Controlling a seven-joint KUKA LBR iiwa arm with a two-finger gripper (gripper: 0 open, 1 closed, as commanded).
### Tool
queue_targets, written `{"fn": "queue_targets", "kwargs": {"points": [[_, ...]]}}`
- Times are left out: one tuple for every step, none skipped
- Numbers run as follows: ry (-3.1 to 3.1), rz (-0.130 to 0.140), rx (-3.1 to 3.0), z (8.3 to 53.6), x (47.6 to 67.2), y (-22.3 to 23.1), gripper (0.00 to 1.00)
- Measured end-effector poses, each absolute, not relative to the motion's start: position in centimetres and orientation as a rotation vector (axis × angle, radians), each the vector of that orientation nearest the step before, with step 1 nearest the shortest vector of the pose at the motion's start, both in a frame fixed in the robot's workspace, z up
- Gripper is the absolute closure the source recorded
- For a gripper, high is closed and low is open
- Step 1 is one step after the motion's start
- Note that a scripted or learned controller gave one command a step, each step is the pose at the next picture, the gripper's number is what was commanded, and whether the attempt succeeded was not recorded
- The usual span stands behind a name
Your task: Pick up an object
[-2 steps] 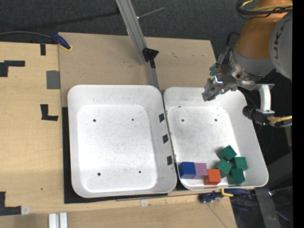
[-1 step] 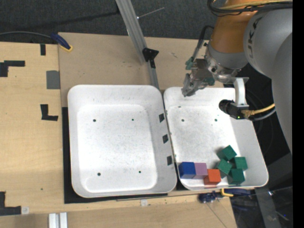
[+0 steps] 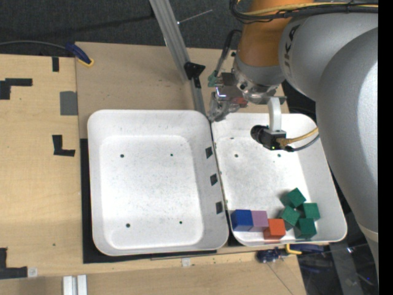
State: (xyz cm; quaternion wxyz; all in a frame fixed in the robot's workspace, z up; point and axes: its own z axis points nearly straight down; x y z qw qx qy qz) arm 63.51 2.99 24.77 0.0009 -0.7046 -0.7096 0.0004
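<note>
Camera view: pincer (image 3: 220, 106) above right bin's (image 3: 325, 165) far-left corner; finger state cannot be told.
Blocks (image 3: 288, 217): clustered at near edge (well apart from pincer), none grasped.

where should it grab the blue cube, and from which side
Take the blue cube from above, across its far and near faces. Its left face sits close to the right bin's wall and the purple cube touches its right face, so those sides look blocked.

Blocks (image 3: 282, 217) in right bin (image 3: 245, 165)
</note>
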Motion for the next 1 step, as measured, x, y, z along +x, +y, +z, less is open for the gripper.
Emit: {"fn": "queue_targets", "kwargs": {"points": [[-2.227,0.001,-2.214,24.48,63.79,8.01,1.00]]}}
